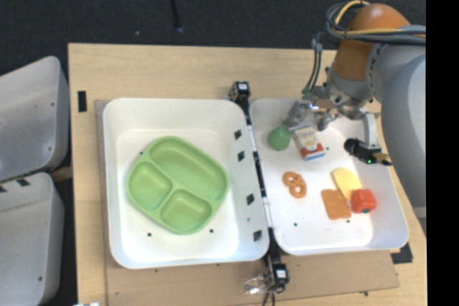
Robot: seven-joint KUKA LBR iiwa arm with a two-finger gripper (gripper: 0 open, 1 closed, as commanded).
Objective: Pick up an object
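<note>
A: Dark carpeted floor behind, pale wooden bench (pixel 179 72) in front, bearing two shallow white bins side by side, left bin (pixel 115 175) and right bin (pixel 380 226). Anything in the left one?

B: Just a green divided plate (pixel 178 185), three compartments, lying flat near the middle.

A: And in the right?

B: Several small things. Toward the far end, a green ball-like object (pixel 280 138), close to the inner wall. Just beside it, a small carton (pixel 309 142) with a white top and red lower part. Nearer the middle, an orange pretzel-shaped piece (pixel 294 184). Further right, a yellow block (pixel 346 181), an orange flat cracker-like piece (pixel 335 204) touching it, and a red chunk (pixel 363 201) right against both.

A: Where's the arm?

B: Reaching in from the right, orange band over the grey wrist, with the gripper (pixel 309 118) down at the far end of the right bin, directly above the carton and just right of the green object.

A: Pinching anything?

B: Cannot tell. Hard to make out from this angle whether spread or pressed together, and nothing clearly seen between them
</note>
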